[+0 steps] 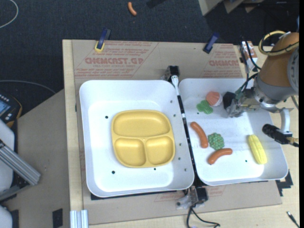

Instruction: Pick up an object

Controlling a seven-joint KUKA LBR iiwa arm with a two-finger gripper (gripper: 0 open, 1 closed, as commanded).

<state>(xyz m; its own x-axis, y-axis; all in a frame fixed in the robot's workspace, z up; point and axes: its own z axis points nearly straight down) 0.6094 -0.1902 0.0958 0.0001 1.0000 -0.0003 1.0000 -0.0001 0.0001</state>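
The right bin (266, 172) holds several toy foods. A pink-orange round piece (213, 98) and a green leafy piece (205, 107) lie at its back left. An orange sausage (199, 133), a green broccoli (216, 140) and a second sausage (219, 156) lie in the middle. A yellow corn cob (257, 149) rests at the right. My gripper (233, 110) hangs low over the back of this bin, just right of the pink-orange piece, with nothing seen in it.
The left bin (95, 127) carries a yellow divided plate (142, 137). A black divider (183, 122) separates the bins. The arm (278, 75) enters from the right, over the right bin's back corner. A small orange item (132, 8) lies on the floor beyond the bench.
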